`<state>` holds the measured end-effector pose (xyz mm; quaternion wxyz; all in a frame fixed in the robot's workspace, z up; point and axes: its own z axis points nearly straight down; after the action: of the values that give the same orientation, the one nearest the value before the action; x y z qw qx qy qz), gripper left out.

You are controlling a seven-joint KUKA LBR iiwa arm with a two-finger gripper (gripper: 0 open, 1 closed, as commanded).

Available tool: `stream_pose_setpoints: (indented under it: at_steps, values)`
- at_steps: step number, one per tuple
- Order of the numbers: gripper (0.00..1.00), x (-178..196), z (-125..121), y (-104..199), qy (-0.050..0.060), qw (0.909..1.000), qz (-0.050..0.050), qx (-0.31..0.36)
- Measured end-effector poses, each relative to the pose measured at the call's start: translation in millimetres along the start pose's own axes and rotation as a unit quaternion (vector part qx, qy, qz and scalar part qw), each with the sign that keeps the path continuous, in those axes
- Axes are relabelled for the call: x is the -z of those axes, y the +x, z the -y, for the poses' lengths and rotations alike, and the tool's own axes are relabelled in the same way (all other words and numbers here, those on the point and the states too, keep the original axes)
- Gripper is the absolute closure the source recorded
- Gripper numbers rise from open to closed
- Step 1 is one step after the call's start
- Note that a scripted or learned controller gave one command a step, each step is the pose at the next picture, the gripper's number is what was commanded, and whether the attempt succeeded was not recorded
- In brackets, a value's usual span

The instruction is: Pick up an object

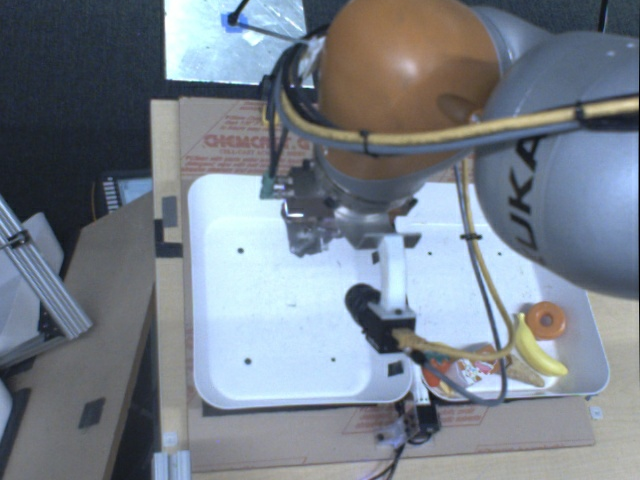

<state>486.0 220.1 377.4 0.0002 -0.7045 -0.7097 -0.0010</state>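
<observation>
Grey arm's gripper [305, 226] hangs over the left white bin [250, 318]; whether it is clenched cannot be told. A yellow banana [535, 350], orange round piece [546, 320] and printed packet [462, 371] lie right of that bin.

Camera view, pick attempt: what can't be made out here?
1. Gripper, camera view: the arm's wrist sits over it and it is blurred, so whether it holds anything cannot be told.
2. Right bin: the arm hides most of its floor, so anything lying there is unseen.
3. Packet: partly under the robot's cable, beside the banana; print too small to read.
4. Orange round thing: too small to identify.
</observation>
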Motion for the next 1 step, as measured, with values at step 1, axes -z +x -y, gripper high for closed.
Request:
stream_pose_setpoints:
  at_steps: [1]
  values:
    - [0.00,0.2,-0.6,-2.2,0.000,1.0000,0.000,-0.003]
